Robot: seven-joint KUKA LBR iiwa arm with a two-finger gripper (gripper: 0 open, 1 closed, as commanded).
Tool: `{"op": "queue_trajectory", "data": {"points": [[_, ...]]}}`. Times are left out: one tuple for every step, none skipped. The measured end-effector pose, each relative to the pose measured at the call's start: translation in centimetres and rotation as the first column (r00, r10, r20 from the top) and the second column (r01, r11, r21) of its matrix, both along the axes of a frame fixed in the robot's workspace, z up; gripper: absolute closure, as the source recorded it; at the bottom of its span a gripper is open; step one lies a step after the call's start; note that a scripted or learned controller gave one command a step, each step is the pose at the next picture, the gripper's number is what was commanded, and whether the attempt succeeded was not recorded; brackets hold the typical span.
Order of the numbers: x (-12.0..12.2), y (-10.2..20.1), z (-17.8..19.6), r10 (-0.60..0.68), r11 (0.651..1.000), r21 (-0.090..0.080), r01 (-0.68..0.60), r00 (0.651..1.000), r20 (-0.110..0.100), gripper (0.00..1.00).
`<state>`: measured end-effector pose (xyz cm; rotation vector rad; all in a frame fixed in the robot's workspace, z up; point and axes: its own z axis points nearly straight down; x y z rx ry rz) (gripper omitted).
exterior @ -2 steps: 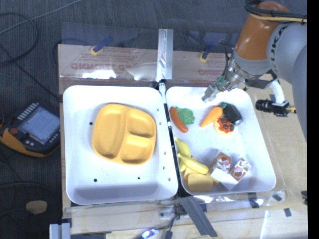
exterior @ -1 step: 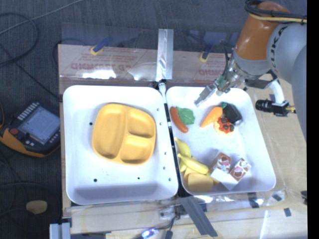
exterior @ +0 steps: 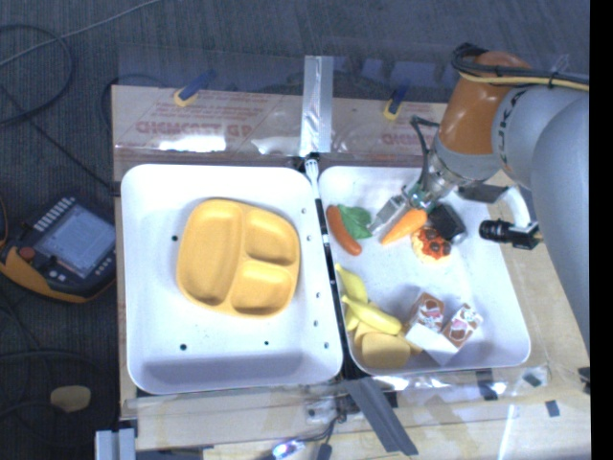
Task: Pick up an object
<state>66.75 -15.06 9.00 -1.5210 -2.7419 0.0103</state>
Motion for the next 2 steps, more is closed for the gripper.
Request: {"op": "queue_trajectory", "data": {"points": [[0.4,0.2,1.2,0.003,1.0,-0.001,-0.003,1.0,0.015,1.0],[0.2,5.0,10.0,-0.068,0.998,0.003,0.068,0.998,0.01,1.0]]}}
